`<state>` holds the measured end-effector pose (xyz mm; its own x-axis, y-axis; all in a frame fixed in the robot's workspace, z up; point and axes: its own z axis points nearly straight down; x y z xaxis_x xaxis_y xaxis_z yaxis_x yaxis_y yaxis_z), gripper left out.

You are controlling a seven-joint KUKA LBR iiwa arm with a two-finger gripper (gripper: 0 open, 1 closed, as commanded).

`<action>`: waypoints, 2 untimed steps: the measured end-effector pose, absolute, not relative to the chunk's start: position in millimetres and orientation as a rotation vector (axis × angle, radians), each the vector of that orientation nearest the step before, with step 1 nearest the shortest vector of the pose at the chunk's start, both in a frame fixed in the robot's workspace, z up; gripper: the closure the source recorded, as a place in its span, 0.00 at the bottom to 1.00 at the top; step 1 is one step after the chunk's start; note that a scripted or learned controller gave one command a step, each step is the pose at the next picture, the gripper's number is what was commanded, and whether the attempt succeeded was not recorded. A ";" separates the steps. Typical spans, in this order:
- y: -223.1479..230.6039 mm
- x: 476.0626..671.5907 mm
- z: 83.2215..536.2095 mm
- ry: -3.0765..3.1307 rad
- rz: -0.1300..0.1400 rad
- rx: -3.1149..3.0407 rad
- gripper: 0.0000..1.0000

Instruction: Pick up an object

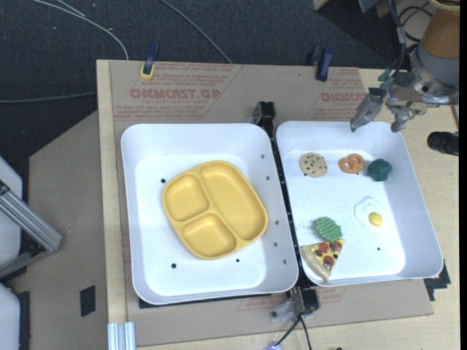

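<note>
The right white bin (pixel 408 257) holds a chocolate-chip cookie (pixel 313 165), a pretzel (pixel 352 164), a dark green lump (pixel 379 169), a fried egg (pixel 371 214), a green waffle-like piece (pixel 328 229) and a pizza slice (pixel 323 258). My gripper (pixel 380 115) hangs above the far edge of this bin, its two fingers spread apart and nothing between them. It is beyond the pretzel and the green lump, clear of both.
The left white bin (pixel 142 159) holds a yellow three-compartment plate (pixel 213 208). Blue clamps (pixel 149 60) (pixel 322 63) sit at the board's far edge. A black bracket (pixel 265 112) stands between the bins at the back.
</note>
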<state>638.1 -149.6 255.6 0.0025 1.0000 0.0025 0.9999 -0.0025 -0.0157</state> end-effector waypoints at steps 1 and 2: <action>-149.1 640.3 264.4 -2.221 0.001 -2.220 0.00; -150.6 637.7 200.7 -2.217 0.007 -2.218 0.00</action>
